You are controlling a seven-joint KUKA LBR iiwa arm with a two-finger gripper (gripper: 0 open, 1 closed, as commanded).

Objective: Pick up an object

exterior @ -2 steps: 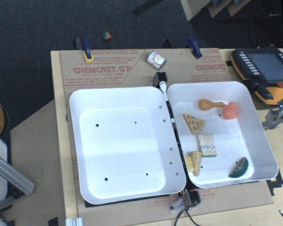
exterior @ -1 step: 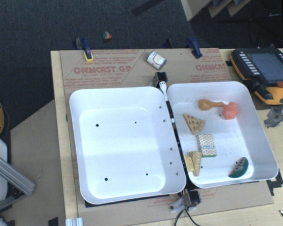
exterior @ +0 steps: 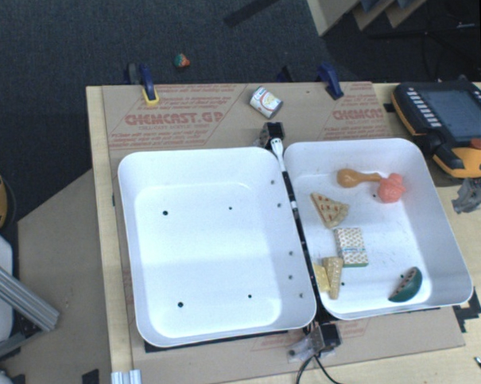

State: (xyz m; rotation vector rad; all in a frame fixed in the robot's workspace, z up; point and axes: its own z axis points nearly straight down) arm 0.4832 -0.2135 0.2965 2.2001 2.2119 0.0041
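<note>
The right bin point(exterior: 431, 179) holds several small items. An orange-tan spoon-like piece point(exterior: 356, 177) lies at the back, with a pink ball-like item point(exterior: 391, 188) just right of it. A tan waffle wedge point(exterior: 329, 209) sits left of centre. Below it lies a pale checked block point(exterior: 352, 246). A yellow wedge point(exterior: 330, 276) rests by the bin's left wall near the front. A green watermelon slice point(exterior: 406, 286) lies at the front right corner.
The left bin point(exterior: 145, 183) stands beside the right one on a cardboard sheet point(exterior: 189, 114). A small white box point(exterior: 265, 102) lies on the cardboard behind the bins. Blue clamps point(exterior: 147, 81) hold the board's back edge. A teach pendant point(exterior: 444, 115) sits at the right.
</note>
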